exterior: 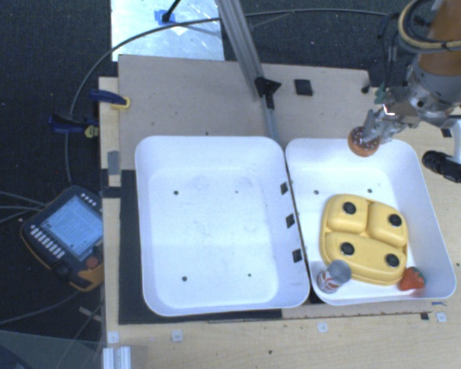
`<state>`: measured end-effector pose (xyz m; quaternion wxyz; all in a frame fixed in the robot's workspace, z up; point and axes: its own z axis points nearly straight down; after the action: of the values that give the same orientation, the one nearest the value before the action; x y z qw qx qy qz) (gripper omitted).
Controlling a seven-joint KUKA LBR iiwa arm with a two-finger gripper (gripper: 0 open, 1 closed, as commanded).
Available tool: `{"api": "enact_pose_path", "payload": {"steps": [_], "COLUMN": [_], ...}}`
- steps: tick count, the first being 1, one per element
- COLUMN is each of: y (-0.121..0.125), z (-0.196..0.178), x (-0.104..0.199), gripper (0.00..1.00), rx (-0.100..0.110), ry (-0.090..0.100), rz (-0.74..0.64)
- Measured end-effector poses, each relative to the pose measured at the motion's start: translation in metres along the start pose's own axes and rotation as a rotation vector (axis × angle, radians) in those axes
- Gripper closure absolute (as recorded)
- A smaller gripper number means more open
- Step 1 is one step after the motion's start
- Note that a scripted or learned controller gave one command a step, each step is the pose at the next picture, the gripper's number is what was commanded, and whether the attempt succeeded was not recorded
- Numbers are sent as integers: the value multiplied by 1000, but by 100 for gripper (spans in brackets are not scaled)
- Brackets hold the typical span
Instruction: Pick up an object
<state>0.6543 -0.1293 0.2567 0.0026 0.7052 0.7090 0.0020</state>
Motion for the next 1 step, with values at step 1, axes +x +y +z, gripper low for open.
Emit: {"api": "enact_pose_path", "payload": {"steps": [1], "y": [8], "z": [11], "x": [54], "gripper": [100], "rx": [4], "ry": [1], "rz": [-3]}}
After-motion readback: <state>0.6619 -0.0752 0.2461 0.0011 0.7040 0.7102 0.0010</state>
